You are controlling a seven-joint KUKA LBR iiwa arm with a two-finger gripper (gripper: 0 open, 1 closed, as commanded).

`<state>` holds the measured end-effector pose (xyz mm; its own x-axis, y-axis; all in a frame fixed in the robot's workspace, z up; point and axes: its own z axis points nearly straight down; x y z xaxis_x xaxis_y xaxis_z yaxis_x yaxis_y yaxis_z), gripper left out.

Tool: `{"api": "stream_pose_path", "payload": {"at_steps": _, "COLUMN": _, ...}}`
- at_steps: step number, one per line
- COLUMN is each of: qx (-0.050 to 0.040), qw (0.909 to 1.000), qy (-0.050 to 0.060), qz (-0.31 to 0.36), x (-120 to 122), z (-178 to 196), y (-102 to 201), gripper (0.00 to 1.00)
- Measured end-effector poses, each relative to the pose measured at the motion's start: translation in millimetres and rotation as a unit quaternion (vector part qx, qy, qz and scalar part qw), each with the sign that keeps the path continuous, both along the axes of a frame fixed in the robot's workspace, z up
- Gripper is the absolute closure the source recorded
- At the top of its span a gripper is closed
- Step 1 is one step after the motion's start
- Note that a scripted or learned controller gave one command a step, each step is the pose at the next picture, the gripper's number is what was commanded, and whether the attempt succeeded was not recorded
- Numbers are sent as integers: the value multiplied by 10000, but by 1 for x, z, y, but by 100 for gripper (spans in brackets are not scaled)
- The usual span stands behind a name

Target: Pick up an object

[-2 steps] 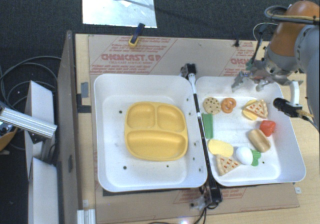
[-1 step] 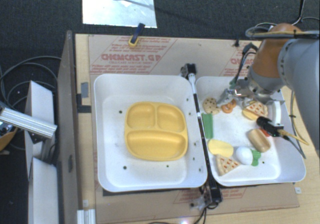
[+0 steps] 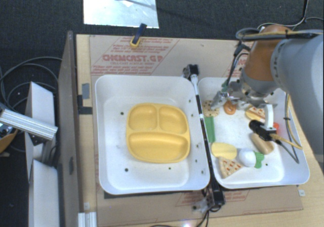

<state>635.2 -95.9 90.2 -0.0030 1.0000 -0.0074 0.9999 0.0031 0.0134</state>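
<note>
Over the right bin (image 3: 298, 170), the arm hides the tool (image 3: 230, 100); whether it grips cannot be told.

Toy food scattered in the right-hand bin (image 3: 291, 173)

A green stick (image 3: 209, 128) is laid along the left wall, with a yellow piece (image 3: 223, 149), a pizza slice (image 3: 229, 167) and a white ball (image 3: 247, 157) grouped near the front. A small orange piece (image 3: 230, 109) and a tan roll (image 3: 261, 143) are seen further back.
</note>
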Motion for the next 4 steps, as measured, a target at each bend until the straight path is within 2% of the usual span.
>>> {"api": "stream_pose_path", "payload": {"at_steps": 1, "qx": 22, "qw": 10000, "qy": -19, "qz": 5, "x": 2, "z": 12, "y": 1, "gripper": 100}}
{"api": "stream_pose_path", "payload": {"at_steps": 2, "qx": -4, "qw": 10000, "qy": 17, "qz": -59, "x": -41, "z": 119, "y": -102, "gripper": 100}}
{"api": "stream_pose_path", "payload": {"at_steps": 3, "qx": 29, "qw": 10000, "qy": 51, "qz": -4, "x": -40, "z": 112, "y": -93, "gripper": 0}}
{"api": "stream_pose_path", "payload": {"at_steps": 4, "qx": 43, "qw": 10000, "qy": 82, "qz": -30, "x": -85, "z": -11, "y": -111, "gripper": 0}}
